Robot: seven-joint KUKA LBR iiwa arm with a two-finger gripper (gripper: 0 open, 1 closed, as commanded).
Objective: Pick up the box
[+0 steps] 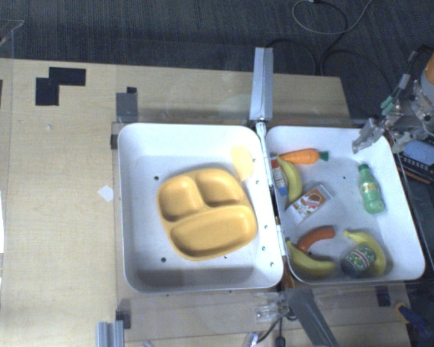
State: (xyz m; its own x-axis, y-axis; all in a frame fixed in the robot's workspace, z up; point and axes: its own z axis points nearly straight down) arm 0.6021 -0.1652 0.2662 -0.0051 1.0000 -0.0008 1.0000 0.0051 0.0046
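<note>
**Me:** I'm at the very start of this one. The gripper (372, 132) sits at the far right corner of the right bin (412, 255), above the rim, holding nothing. I can make out metal fingers there, but I cannot tell whether they are spread or closed.

**Partner:** And the box?

**Me:** The box (308, 201) lies flat in the middle of the right bin, turned at an angle, well apart from the gripper. A banana (292, 179) lies just beside it on the left, a carrot (301, 156) further off, a green bottle (370, 189) to its right. Nearer to me are a red sausage (317, 236), a second banana (309, 260) and a round can (358, 259).

**Partner:** So the approach is still to do?

**Me:** Yes, as I judge it. The next move calls for bringing the gripper left and nearer until it is over the box, turning the wrist to match its slant, then coming down across the narrow sides without catching the banana. The yellow tray (206, 212) in the left bin (134, 194) plays no part
</note>
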